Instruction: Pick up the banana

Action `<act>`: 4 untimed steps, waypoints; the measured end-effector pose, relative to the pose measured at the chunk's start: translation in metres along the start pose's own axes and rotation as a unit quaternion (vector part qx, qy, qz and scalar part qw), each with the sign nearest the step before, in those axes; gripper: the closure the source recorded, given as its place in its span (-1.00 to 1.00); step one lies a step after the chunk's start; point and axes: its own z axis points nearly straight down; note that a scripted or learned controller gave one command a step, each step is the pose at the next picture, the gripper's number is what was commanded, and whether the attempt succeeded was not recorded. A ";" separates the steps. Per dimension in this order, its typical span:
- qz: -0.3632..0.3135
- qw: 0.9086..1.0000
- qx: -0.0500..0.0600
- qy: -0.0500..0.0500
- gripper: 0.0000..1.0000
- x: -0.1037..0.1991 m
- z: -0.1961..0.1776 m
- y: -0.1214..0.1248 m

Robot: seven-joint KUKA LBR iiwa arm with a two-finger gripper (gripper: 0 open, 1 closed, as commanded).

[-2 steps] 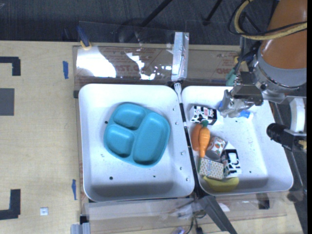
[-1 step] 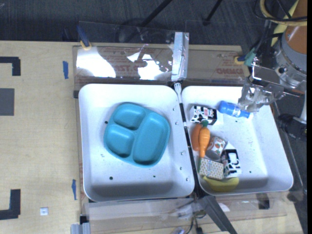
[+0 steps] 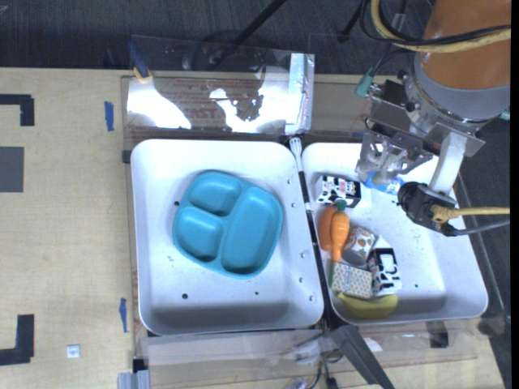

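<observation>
Camera view. Left shallow white plastic bin [image 3: 154, 241]: one blue three-compartment plastic plate [image 3: 228, 222], lying near its centre.

Right shallow white plastic bin [image 3: 454, 274]: a cluster along its left wall. Items, far to near: small black-and-white patterned packet [image 3: 338, 189]; orange plastic carrot with green top [image 3: 335, 227]; small grey-and-red wrapped packet [image 3: 358, 245]; black-and-white box [image 3: 385, 269]; pale patterned pouch [image 3: 351, 279]; curved yellow banana [image 3: 369, 303], at the bin's near edge, partly under the pouch and box.

Two-finger gripper [image 3: 379, 171] on the grey arm with orange band [image 3: 466, 23]: over the right bin's far end, well apart from the banana. Nothing seen between its fingers; whether they are parted or closed cannot be told.
</observation>
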 end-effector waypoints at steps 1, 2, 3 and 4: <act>-0.053 0.999 0.002 0.000 1.00 0.057 0.146 -0.024; 0.020 1.000 0.001 -0.001 1.00 0.027 0.000 0.004; 0.018 1.000 0.001 -0.001 1.00 0.029 -0.010 0.004; 0.075 0.997 0.003 -0.001 1.00 0.061 0.036 0.021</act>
